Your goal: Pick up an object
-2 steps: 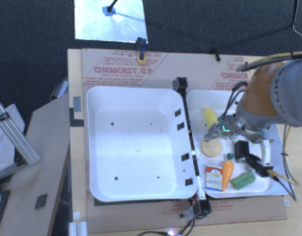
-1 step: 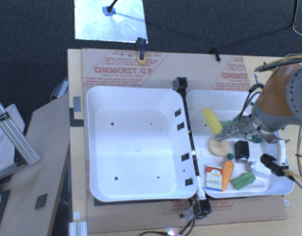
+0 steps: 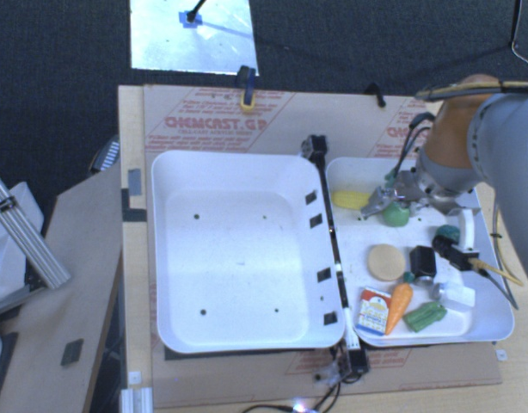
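**Arm low over the far end of the right bin**

The left bin (image 3: 238, 256) carries nothing to grasp, so the pick must come from the right bin (image 3: 496, 317). Going across it from the left: a yellow piece (image 3: 351, 200) lies at the far end near the dividing wall, a small red-and-white carton (image 3: 375, 311) sits at the near edge, a tan disc (image 3: 385, 262) rests mid-bin, an orange carrot (image 3: 399, 305) leans beside the carton, and a green ball (image 3: 396, 214) lies far-centre, with a green block (image 3: 425, 316) at the near right.

The gripper (image 3: 386, 200) sits just beside the green ball and close to the yellow piece, which look like the likeliest targets. Whether the pincer is released or clenched cannot be told; the tip is small and blurred against the bin floor.

To do the step well, the tip should centre over one item alone, descend straight, and close only when the piece sits squarely between the tips, since the ball would probably roll away if nudged off-centre.

The arm (image 3: 496, 136) reaches in from the right, wrist angled down and leftward, its orange band raised above the bin.
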Controlling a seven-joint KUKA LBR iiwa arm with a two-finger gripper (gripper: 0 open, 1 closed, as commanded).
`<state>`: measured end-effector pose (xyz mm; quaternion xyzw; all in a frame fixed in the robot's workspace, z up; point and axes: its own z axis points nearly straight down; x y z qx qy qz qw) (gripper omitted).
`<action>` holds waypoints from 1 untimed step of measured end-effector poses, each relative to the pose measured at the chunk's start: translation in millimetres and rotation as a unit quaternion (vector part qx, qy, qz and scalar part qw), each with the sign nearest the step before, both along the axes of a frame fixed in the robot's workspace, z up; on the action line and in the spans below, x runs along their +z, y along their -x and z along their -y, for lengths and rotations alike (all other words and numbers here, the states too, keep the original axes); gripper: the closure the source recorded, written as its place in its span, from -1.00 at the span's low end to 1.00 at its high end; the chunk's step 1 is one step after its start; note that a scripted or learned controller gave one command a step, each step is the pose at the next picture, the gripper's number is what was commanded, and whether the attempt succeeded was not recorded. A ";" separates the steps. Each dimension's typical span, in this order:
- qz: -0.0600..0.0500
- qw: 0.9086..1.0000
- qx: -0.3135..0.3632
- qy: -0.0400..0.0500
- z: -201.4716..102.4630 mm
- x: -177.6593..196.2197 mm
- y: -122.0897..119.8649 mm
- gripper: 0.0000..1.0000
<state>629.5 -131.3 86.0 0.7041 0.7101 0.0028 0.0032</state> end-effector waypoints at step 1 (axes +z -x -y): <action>-0.003 1.000 -0.002 0.000 2.2 -0.9 3.1 -1.00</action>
